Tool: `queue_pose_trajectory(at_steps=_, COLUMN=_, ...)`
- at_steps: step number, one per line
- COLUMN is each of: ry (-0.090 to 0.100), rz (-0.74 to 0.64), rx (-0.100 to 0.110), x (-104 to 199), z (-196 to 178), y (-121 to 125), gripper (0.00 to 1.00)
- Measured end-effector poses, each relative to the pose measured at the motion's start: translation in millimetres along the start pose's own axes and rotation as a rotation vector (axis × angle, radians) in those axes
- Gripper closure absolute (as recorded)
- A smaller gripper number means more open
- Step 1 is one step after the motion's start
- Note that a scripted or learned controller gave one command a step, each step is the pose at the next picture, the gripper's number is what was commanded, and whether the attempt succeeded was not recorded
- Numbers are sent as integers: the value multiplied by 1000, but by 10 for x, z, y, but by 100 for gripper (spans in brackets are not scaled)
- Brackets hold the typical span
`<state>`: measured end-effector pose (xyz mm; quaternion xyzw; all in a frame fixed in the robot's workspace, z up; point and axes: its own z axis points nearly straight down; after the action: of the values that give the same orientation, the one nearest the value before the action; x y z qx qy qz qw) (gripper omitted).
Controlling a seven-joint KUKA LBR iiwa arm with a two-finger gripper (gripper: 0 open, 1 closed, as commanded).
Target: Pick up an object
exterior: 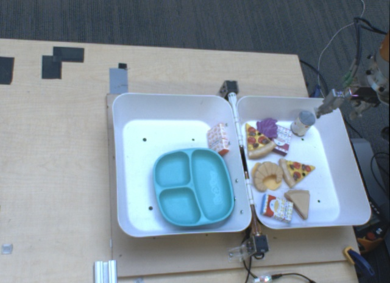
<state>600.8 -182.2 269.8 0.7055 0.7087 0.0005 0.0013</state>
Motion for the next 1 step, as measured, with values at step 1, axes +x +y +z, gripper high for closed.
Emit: queue_pose_trajectory(at_steps=1, ry=3, rz=2, rx=5, x=-75, z=1565, y=-175, gripper=0)
